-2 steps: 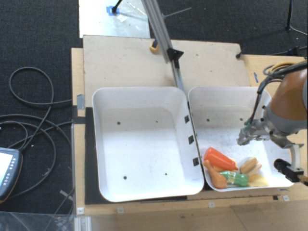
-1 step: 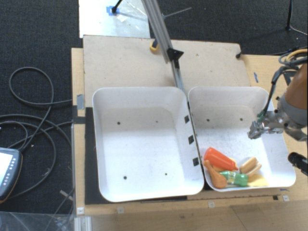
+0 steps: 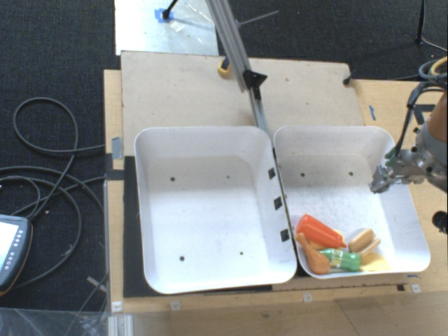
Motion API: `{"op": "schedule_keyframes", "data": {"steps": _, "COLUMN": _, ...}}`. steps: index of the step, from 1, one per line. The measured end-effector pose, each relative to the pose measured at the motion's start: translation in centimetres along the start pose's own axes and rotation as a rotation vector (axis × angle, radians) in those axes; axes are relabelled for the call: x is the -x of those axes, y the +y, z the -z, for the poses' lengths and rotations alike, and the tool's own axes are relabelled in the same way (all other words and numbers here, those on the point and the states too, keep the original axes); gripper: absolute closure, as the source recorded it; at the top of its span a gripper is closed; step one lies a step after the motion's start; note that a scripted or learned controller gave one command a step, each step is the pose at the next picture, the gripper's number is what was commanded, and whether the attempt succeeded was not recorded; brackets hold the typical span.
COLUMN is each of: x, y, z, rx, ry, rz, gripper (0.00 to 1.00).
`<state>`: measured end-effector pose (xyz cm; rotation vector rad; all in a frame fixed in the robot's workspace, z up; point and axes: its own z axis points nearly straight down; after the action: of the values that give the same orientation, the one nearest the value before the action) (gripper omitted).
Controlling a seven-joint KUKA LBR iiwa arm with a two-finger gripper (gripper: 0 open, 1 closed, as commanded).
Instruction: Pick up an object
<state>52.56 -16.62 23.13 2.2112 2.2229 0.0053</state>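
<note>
Camera view, fixed above the bench (image 3: 210, 89). Bins: two, white and shallow, side by side. Left bin (image 3: 210, 212); right bin (image 3: 343, 173).

Objects: four counted, all bunched in the near corner of the right bin, close to the divider between the bins.
- One orange-red carrot-like piece (image 3: 320, 231), long axis running from upper left to lower right, narrower end toward the lower right.
- One tan-orange drumstick-like piece (image 3: 313, 253), long axis from upper left down to lower right, fatter end at the lower right; it lies just below the orange-red piece, touching it.
- One green piece (image 3: 341, 259), long axis roughly horizontal, lying beside the drumstick's fat end.
- One hot-dog-like bun (image 3: 364, 241), long axis tilted from lower left to upper right, just right of the orange-red piece.
A pale yellowish patch sits under the bun; cannot tell what it is.

Tool: the gripper (image 3: 381, 180) sits over the right bin's far right side, near its right wall, well apart from the cluster. Opening: cannot tell. Nothing visible in its grasp.
</note>
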Motion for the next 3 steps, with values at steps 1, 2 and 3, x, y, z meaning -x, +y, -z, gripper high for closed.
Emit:
{"op": "schedule_keyframes", "data": {"steps": 1, "x": -4.7, "y": 2.9, "z": 0.3, "rx": -0.003, "ry": 0.003, "rz": 0.005, "gripper": 1.0}}
{"op": "schedule_keyframes", "data": {"steps": 2, "x": -9.3, "y": 4.3, "z": -0.6, "rx": -0.004, "ry": 0.004, "rz": 0.005, "gripper": 1.0}}
{"op": "schedule_keyframes", "data": {"steps": 3, "x": -14.2, "y": 6.4, "z": 0.6, "rx": -0.002, "ry": 0.004, "rz": 0.006, "gripper": 1.0}}
